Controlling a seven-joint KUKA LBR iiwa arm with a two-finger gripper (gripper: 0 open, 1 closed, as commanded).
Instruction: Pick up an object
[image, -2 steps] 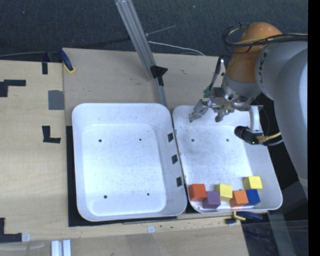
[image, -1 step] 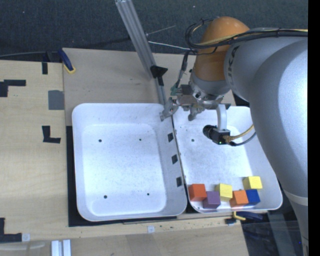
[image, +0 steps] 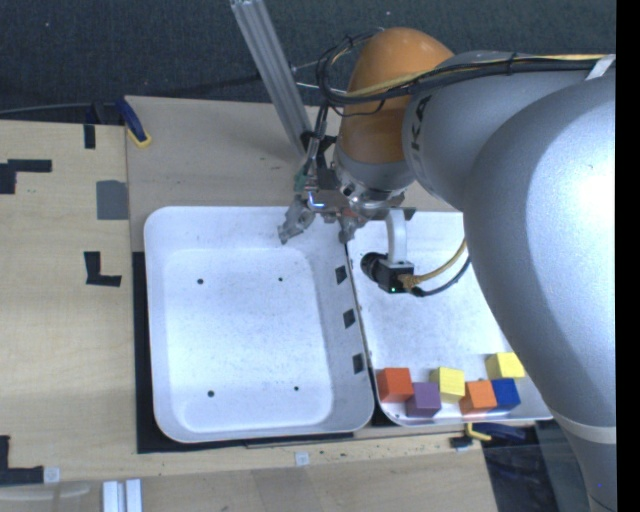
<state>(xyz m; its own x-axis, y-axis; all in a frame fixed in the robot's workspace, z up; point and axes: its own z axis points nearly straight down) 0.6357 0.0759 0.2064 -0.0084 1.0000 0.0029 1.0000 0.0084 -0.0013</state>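
Blocks (image: 450, 390), the things you could pick from, sit in a loose cluster at the near end of the right bin, none of them in the gripper.

Working left to right for you:

- Bench (image: 60, 330): pale wood, with a few dark tape marks along your left side and a grey patch further up.
- Left bin (image: 245, 340): shallow, white, speckled, with four small dark dots on its floor. Its right wall lies against the neighbouring bin, and small black tabs run down that shared edge.
- Gripper (image: 318, 222): you see it at the far end of the left bin, near the top right corner, over the rim area. Its two fingers are spread apart, one finger (image: 291, 228) angled left and the other toward the shared edge, with nothing between them.
- Arm (image: 540, 200): grey, with the orange band just above the wrist; it covers much of the right bin's far side. A cable and a small black fitting hang just below the wrist.
- Right bin (image: 440, 320): white; only part of its floor is open to you.
- Cluster detail: orange block (image: 395, 382) furthest left, purple block (image: 426, 398) touching beside it, yellow block (image: 451, 382) next, a second orange one and a blue block (image: 506, 394) close together, another yellow one at the right, partly behind the arm.
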